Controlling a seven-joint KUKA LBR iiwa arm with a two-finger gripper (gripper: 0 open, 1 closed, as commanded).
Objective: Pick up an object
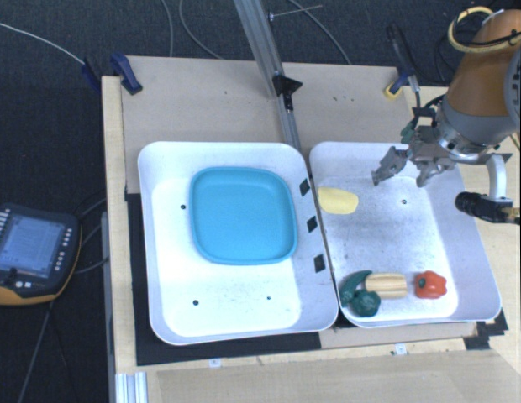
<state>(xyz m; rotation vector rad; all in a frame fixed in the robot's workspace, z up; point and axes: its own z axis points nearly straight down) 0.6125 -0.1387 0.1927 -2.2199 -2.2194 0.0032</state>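
Observation:
My gripper (pixel 406 172) hangs over the far part of the right bin (pixel 386 233), fingers spread open with nothing between them. A pale yellow lemon-like object (pixel 337 201) lies at the bin's left wall, to the left of and slightly nearer than the gripper. Along the near edge lie a dark green vegetable (pixel 360 293), a tan bread-like roll (pixel 386 285) and a red pepper (pixel 429 285), side by side.
The left bin (pixel 164 250) holds a light blue square plate (pixel 243 214). A metal pole (pixel 265 40) rises from between the bins at the back. Blue clamps (pixel 126 74) grip the bench corners. A handheld pendant (pixel 29 250) lies on the floor to the left.

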